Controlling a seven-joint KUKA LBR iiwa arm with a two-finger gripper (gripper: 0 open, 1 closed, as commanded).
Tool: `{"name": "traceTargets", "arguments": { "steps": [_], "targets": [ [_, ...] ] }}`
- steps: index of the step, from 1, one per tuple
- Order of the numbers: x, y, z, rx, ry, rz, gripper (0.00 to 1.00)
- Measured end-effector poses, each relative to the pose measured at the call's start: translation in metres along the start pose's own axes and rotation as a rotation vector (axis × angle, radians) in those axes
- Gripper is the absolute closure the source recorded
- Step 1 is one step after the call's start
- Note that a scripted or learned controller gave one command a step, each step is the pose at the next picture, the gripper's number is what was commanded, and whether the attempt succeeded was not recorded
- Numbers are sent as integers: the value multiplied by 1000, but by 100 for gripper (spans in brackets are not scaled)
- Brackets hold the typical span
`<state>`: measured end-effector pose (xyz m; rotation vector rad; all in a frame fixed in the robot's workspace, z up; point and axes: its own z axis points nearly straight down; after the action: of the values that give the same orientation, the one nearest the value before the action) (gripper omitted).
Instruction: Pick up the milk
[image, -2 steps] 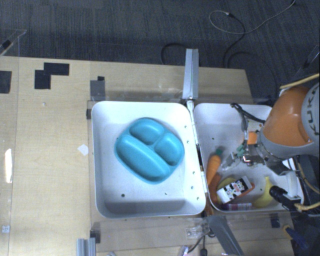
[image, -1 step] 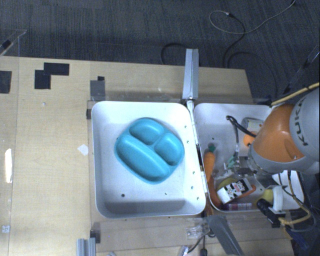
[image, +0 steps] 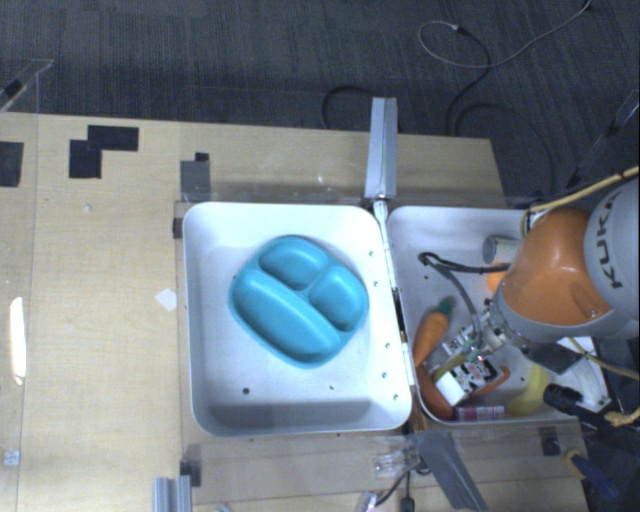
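I note a pale wooden counter (image: 90, 330) carrying two glossy white bins. The left bin (image: 210, 400) holds a smooth blue three-compartment plate (image: 298, 297). The arm's orange band bears partial lettering "KU". The gripper (image: 468, 352) sits low in the right bin (image: 405, 235), over a boxy white carton, apparently the milk (image: 462, 381), beside a tapered carrot (image: 430, 335); grip state I cannot tell.

I have one fixed camera, mounted above the bench (image: 90, 300) and looking down at a slant. It frames both white bins side by side: the left bin (image: 200, 330) sits whole near centre, while the right bin (image: 405, 235) runs toward the right edge, partly covered by the arm (image: 560, 270) reaching in from that side. The upper frame takes in dark floor (image: 200, 50) beyond the bench. Range is moderate; small items read coarsely.
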<state>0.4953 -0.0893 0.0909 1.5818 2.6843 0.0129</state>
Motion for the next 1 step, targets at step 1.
{"name": "traceTargets", "arguments": {
  "steps": [1],
  "targets": [
    [2,3,-9,-1,5,-5,100]
  ]
}}
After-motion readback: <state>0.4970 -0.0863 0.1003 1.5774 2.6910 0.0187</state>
